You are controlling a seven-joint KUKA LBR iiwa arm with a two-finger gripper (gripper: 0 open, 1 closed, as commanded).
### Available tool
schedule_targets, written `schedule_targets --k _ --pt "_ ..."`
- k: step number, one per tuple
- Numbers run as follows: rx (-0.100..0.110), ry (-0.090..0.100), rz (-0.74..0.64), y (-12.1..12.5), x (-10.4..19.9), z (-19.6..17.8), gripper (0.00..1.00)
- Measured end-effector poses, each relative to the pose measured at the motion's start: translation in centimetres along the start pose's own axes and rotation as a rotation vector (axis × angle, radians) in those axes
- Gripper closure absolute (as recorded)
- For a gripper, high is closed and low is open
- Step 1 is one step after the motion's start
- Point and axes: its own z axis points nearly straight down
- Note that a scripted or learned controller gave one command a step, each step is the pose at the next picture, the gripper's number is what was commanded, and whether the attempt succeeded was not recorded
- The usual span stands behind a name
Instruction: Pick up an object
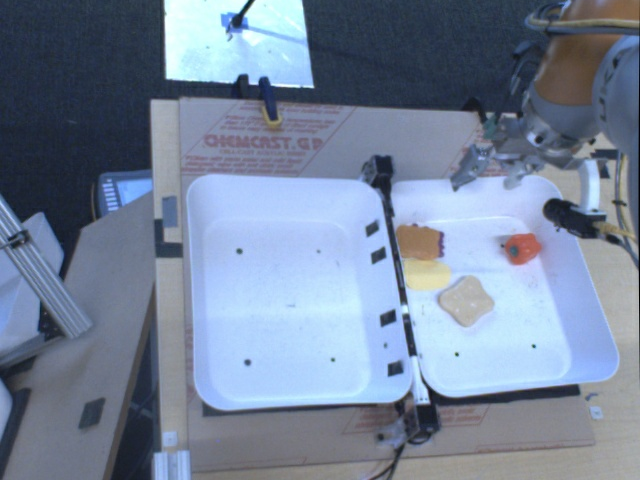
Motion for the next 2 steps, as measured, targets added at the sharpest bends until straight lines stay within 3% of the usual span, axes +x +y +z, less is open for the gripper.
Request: schedule_targets --k 1,2 --pt "0.008 0.002 0.001 -6.8 8.1 -0.2 0.00" --pt "0.002 -0.002 0.006 -6.5 7.5 -1.4 1.00"
